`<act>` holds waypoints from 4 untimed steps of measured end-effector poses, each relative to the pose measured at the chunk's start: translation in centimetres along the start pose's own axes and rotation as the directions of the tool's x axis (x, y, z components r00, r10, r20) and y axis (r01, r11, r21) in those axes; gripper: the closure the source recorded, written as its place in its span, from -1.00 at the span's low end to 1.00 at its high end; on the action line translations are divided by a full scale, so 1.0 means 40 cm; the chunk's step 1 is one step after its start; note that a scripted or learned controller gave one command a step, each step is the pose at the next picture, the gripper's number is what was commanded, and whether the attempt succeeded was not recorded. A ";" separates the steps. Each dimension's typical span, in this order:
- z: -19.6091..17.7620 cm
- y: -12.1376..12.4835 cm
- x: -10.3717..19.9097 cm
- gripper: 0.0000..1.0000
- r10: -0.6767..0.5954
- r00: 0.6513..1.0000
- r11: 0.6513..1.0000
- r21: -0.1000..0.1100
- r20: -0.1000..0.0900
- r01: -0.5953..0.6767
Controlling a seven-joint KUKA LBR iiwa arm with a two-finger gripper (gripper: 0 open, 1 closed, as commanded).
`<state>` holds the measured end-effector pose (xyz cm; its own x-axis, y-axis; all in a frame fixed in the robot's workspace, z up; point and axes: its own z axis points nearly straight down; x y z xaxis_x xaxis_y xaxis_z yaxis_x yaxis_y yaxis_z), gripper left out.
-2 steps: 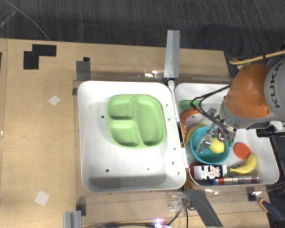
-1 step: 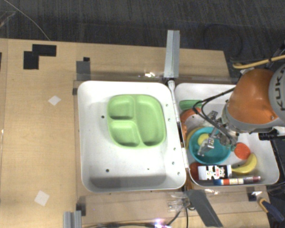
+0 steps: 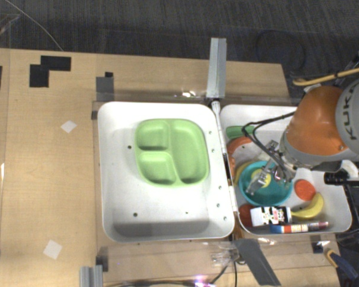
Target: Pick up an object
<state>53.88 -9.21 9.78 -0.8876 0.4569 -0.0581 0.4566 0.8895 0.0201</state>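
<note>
The right bin (image 3: pixel 287 113) holds a teal bowl (image 3: pixel 269 190) with a yellow rim at its left, a banana (image 3: pixel 309 208), a small orange-red ball (image 3: pixel 304 189), a white box with a dark label (image 3: pixel 270 216), a marker (image 3: pixel 299 226) and an orange cup (image 3: pixel 238 145). My gripper (image 3: pixel 264 179) hangs over the teal bowl, low inside it, fingers pointing down-left. The arm's orange band (image 3: pixel 314 124) hides the bin's back right part. Nothing shows between the fingers.
The left bin (image 3: pixel 116 178) carries a green three-compartment tray (image 3: pixel 170 151). A metal post (image 3: pixel 216 67) stands behind the divider between the bins. Black cables (image 3: pixel 257 133) loop from the wrist across the right bin. Wooden bench surface (image 3: pixel 42 178) lies to the left.
</note>
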 end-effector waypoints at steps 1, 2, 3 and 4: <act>0.004 0.012 0.002 -1.00 0.070 0.997 0.997 0.008 -0.016 -0.070; 0.004 -0.006 0.048 -1.00 0.291 0.957 0.957 0.016 -0.019 -0.291; 0.012 -0.007 0.030 -1.00 0.494 0.869 0.870 0.031 -0.029 -0.493; -0.026 -0.025 0.003 1.00 0.497 0.868 0.868 0.021 0.002 -0.497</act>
<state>53.27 -10.03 10.80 -0.5434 0.8384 -0.0428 0.8383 0.5446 0.0256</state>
